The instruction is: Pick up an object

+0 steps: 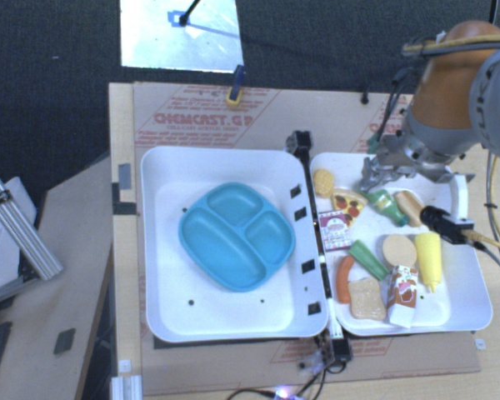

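So nothing is lifted yet: your gripper (375, 172) hovers at the upper right over the right bin (471, 307), beside the green bottle (387, 206); I cannot tell its grip state.

We count a heap of toy food in the right bin (471, 307). A pizza slice (348, 202) lies near the back beside a green bottle (387, 207) and a hot dog (409, 207). A yellow mustard bottle (429, 259) lies lengthwise by a round bun (398, 250). Toward the front we see a green pepper (368, 259), an orange carrot (343, 279), a toast slice (367, 300) and a small carton (402, 295).
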Controlling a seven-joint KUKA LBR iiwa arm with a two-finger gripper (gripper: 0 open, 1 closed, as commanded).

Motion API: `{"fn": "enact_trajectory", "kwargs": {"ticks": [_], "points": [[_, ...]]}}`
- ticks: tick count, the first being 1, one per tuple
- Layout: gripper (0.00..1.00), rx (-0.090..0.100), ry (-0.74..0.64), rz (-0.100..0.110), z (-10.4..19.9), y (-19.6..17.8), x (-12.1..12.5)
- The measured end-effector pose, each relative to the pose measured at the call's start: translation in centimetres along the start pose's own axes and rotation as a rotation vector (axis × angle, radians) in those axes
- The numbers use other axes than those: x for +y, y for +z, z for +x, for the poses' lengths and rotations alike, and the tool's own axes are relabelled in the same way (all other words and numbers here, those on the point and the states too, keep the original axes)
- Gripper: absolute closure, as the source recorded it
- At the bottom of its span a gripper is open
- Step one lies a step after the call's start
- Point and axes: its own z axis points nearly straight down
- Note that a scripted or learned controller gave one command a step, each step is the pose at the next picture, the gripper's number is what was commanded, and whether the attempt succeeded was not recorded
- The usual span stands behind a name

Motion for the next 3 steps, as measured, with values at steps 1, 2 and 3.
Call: {"fn": "enact_trajectory", "kwargs": {"ticks": [1,2,3], "points": [[1.00,-0.001,0.001,0.000,5.8,0.8,1.0],[1.00,0.000,0.001,-0.002,11.1,-0.6,2.3],[1.00,-0.001,0.001,0.000,16.4,0.9,3.4]]}}
